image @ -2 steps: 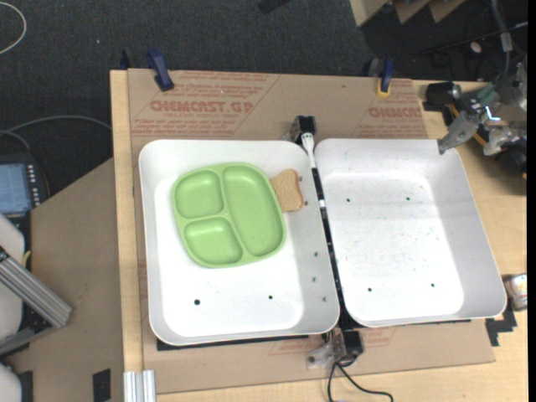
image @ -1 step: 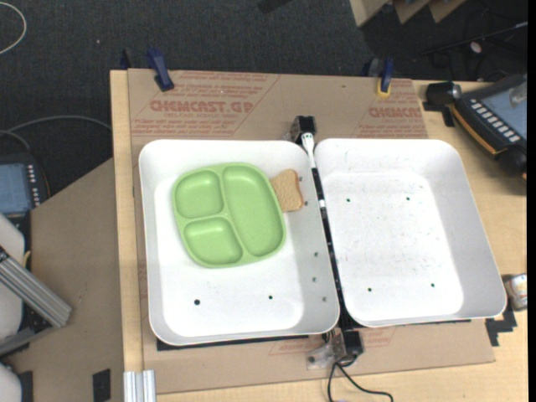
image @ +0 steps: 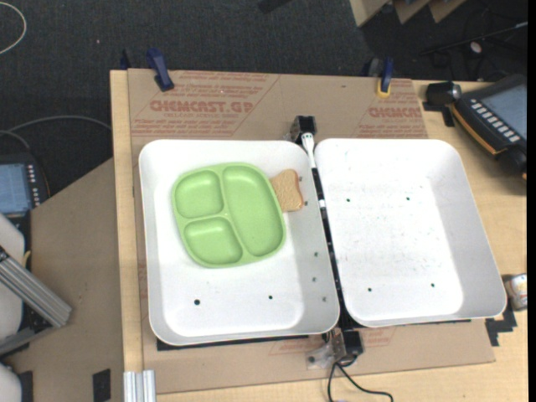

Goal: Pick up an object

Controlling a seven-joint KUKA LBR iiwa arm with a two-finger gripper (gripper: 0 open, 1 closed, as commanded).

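The objs lie in the left bin (image: 161, 308), upper half. A green plate (image: 228, 214) sits flat on the bin floor. A small tan slab (image: 287, 190) lies just beside it on the right, touching or overlapping the plate's upper-right rim, close to the bin wall nearest the right bin (image: 402, 224). How far open the hand is, or whether it has hold of anything, can't be told from this view. The same goes for where the objs lie rel. to it.

The plate is pale lime green, smooth, prob. plastic, a rounded square turned a bit off the bin's axes. It's split by raised ridges into 3 compartments: one tall section on the right, two smaller ones stacked on the left. The slab is thin, roughly rectangular w/ rounded corners, matte, w/ a biscuit-like brown surface.

Both bins are shallow, glossy white, w/ rounded corners and a few dark dots on the floors. The right bin's floor looks finely speckled. They sit edge to edge, w/ a black clip (image: 304, 127) at the top of the seam. The tabletop (image: 209, 99) under them is brown board w/ red print. A blue clamp (image: 159, 68) grips its far edge.
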